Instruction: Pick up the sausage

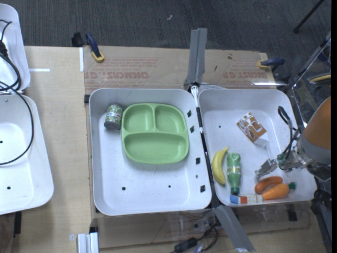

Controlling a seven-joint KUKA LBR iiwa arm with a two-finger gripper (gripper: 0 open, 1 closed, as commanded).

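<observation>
Two white bins sit side by side on my feed, and I'll read them from nine o'clock across to three. On the left bin (100,157), a small can (112,116) lies near the ten o'clock corner, just beside a green divided plate (155,133) that takes up the middle. Crossing the divider into the right bin (210,109), I see a banana (218,166) and a green bottle (234,173) standing close together along the left wall, with a marker-like tube (246,198) lying flat at the six o'clock edge. A small printed carton (251,127) rests toward twelve o'clock.

What I take to be the sausage (268,184) is the reddish-orange link at about five o'clock in that bin, touching a carrot (276,192) that lies just below it. Its long axis runs roughly nine-to-three, tipped slightly upward on the right end.

My gripper (267,166) hangs just above the sausage, so the target lies at about six o'clock from the fingertips, very near. The fingers look slightly parted with nothing between them. I judge the coming move as a short descent, and since the carrot is pressed against the sausage, grabbing the wrong one is the risk.
</observation>
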